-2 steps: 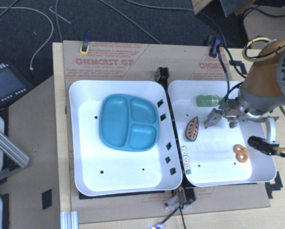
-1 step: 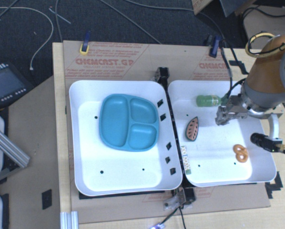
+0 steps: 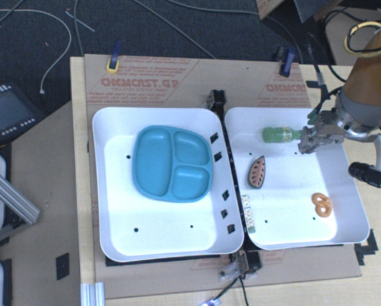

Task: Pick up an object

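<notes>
Camera view: we see the gripper (image 3: 307, 143) just beside the green bottle (image 3: 278, 134) in the right bin (image 3: 343, 190); we cannot tell its grip state.

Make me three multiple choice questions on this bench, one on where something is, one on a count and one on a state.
1. Where is the blue plate?
A. left bin
B. right bin
C. on the cardboard

2. How many sections does the plate have?
A. two
B. three
C. five

3. How does the green bottle rest?
A. upright
B. on its side
C. on the plate

Answers:
1. A, it sits in the left bin.
2. B, one long section and two smaller.
3. B, it lies flat beside the tool.
</notes>
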You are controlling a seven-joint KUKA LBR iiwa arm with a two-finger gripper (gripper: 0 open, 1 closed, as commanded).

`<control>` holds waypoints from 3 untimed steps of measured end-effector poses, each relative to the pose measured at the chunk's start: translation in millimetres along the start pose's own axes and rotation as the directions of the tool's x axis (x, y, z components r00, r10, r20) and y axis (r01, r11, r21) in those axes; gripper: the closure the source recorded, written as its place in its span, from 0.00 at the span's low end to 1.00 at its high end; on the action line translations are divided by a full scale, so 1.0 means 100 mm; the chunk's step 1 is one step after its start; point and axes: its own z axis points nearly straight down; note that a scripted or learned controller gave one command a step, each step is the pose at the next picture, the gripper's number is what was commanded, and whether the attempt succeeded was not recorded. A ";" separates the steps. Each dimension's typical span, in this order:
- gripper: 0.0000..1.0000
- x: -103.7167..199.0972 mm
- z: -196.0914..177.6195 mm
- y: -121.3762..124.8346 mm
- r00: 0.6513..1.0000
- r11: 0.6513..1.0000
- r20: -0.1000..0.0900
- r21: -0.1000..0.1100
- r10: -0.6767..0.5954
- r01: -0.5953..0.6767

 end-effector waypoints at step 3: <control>1.00 1.01 -0.22 -0.13 1.000 1.000 -0.004 0.010 -0.004 0.004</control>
